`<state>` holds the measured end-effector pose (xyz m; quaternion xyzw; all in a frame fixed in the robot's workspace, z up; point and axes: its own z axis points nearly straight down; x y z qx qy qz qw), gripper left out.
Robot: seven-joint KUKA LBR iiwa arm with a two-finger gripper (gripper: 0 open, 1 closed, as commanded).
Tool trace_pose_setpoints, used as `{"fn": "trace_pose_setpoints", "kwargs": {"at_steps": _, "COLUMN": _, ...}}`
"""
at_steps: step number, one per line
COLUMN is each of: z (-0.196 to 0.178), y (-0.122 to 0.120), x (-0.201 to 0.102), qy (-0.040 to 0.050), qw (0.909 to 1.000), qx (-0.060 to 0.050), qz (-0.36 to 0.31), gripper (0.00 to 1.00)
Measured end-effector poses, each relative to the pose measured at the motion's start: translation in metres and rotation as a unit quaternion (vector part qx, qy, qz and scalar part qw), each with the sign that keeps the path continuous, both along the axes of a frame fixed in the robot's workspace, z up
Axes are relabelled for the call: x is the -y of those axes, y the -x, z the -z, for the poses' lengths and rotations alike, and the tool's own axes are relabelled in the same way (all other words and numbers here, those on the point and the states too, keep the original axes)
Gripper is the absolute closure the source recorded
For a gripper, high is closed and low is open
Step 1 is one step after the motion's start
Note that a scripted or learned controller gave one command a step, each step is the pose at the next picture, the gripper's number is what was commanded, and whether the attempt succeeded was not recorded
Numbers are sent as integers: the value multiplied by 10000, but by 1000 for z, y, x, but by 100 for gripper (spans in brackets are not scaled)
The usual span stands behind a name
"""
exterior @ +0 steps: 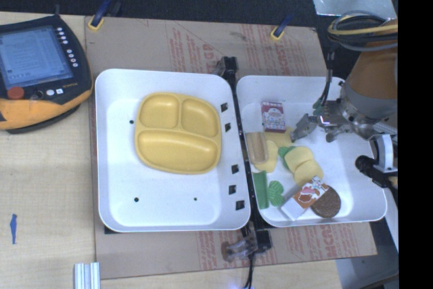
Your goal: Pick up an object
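no legible text or labels

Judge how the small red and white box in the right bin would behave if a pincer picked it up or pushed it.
The small red and white box lies flat on the right bin floor, so it would probably slide, not roll or tip. Its straight edges suggest a stiff carton, likely light for its size. Lying low, it may be awkward for the pincer to grip from above.

The scene is evenly and brightly lit from above. Mild glare is seen on the left white bin (115, 166); shadows are soft, and fine detail is slightly blurred throughout.
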<state>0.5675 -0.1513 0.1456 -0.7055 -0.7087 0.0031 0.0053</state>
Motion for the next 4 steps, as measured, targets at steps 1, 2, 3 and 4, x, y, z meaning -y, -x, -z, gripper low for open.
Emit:
{"fn": "trace_pose_setpoints", "kwargs": {"at_steps": 1, "z": 57, "y": 48, "x": -16, "qy": 3, "qw": 10000, "qx": 8, "qz": -1, "gripper": 0}}
{"fn": "trace_pose_setpoints", "kwargs": {"at_steps": 2, "z": 53, "y": 92, "x": -19, "qy": 15, "qw": 10000, "qx": 48, "qz": -3, "gripper": 0}}
{"fn": "trace_pose_setpoints", "kwargs": {"at_steps": 3, "z": 32, "y": 32, "x": -48, "qy": 17, "qw": 10000, "qx": 77, "qz": -19, "gripper": 0}}
{"fn": "trace_pose_setpoints", "kwargs": {"at_steps": 4, "z": 55, "y": 95, "x": -5, "qy": 1, "qw": 10000, "qx": 21, "qz": 20, "gripper": 0}}
